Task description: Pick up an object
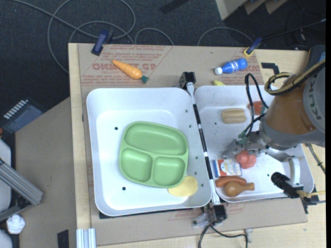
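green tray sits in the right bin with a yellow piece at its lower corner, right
Not quite. The camera view shows the green tray in the left bin, not the right one. The yellow piece at its lower corner is as you say.

Divided tray in left bin, toy drumstick in right bin

I see the tabletop, a brown board, carrying two white bins side by side, the left bin and right bin. Behind them lie a toy carrot and a blue bottle.
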`<state>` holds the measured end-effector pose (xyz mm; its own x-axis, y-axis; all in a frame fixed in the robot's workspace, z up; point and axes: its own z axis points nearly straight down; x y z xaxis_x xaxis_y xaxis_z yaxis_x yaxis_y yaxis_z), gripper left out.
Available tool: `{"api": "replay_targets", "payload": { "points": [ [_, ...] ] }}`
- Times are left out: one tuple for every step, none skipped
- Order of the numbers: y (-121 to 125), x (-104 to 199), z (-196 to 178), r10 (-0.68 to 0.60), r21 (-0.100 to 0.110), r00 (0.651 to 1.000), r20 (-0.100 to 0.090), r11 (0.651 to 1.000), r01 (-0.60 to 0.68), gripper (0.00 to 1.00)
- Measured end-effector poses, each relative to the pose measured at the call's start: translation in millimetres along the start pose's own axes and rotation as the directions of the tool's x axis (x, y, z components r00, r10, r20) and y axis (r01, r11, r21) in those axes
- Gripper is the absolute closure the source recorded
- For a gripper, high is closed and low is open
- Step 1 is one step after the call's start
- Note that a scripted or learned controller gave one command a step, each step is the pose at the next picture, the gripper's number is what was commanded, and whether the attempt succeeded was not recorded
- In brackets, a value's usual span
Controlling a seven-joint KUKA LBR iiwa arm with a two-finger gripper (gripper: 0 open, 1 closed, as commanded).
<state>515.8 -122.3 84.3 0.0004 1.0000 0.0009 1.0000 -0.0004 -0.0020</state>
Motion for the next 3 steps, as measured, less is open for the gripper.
{"api": "replay_targets", "payload": {
  "points": [
    [0.4, 0.0, -9.9, 0.002, -0.002, 1.0, 0.001, 1.0, -0.002, 1.0],
    [98.5, -1.4, -72.9, -0.001, -0.004, 1.0, 0.001, 1.0, 0.001, 1.0],
    [90.9, -84.1, -37.9, 0.001, -0.001, 1.0, 0.002, 1.0, -0.001, 1.0]
  ]
}}
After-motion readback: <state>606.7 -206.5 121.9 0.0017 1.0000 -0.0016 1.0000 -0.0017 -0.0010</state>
